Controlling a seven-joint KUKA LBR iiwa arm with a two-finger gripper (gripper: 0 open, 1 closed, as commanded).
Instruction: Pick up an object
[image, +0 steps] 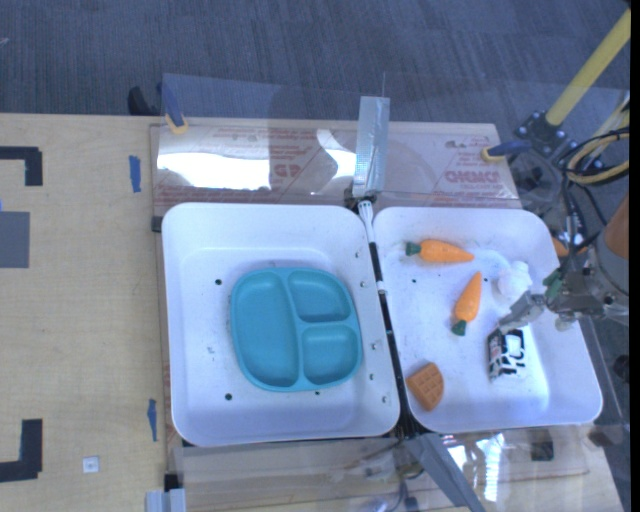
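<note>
Both white bins (265, 222) (570, 395) appear to be smooth moulded plastic with a low sheen. The teal divided tray (296, 327) looks like matt plastic. The two toy carrots (441, 252) (467, 300) have a smooth, plastic-like orange surface. The bench top (75, 300) shows a pale, matt wood finish. The clear panels (250, 150) behind the bins are glossy and reflective. The gripper (535, 305) looks like bare grey metal.

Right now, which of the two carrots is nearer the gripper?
The steeply tilted carrot mid-bin, green top toward the front, just left of the gripper. The other carrot lies nearly level toward the back wall.
</note>
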